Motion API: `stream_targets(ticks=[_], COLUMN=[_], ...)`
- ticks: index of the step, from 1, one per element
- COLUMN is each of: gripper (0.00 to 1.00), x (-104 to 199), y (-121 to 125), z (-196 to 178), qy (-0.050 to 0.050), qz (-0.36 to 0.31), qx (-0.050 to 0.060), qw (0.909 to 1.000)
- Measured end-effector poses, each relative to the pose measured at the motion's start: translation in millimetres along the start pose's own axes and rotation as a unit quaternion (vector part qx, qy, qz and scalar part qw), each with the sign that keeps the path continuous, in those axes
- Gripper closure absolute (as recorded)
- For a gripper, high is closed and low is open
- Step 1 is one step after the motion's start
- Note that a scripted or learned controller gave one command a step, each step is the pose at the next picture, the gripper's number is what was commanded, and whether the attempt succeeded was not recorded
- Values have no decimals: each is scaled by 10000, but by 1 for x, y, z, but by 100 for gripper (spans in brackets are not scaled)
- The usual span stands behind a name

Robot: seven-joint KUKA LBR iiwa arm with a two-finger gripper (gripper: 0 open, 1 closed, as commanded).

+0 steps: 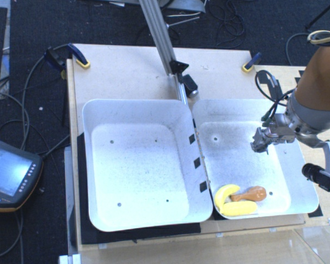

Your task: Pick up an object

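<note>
a: 2 small things lie in the right bin [297,197], down at its near edge: a yellow banana [231,200] curled around the left, and an orange-brown drumstick-shaped piece [249,193] touching it on the right. both look like toy food.

b: and the pincer [259,143]?

a: from the one camera above the counter [126,70], it hangs over the middle of the right bin, well apart from the 2 toys and nearer the far side. it carries nothing that i can see. whether it is spread or pressed together, i cannot tell; it is too small and dark.

b: how would they handle?

a: my guess is light, hollow plastic, stiff enough not to crush but smooth, so they may slip or skid. the banana's curve sits close against the bin wall, which leaves little room on that side. i'd judge the drumstick the easier hold: pinch across its narrow neck, where it lies free of the banana.

b: left bin [137,164]?

a: just white floor, some speckling.
</note>
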State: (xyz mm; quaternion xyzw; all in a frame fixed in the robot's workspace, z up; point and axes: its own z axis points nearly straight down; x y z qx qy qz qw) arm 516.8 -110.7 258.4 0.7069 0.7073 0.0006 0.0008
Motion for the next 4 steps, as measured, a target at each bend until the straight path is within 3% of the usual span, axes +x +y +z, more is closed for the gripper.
stream_targets(ticks=[3, 4], gripper=[100, 100], x=[155, 203], y=[57, 63], z=[9, 12], qy=[5, 5], qz=[-19, -18], qx=[18, 13], qw=[10000, 10000])
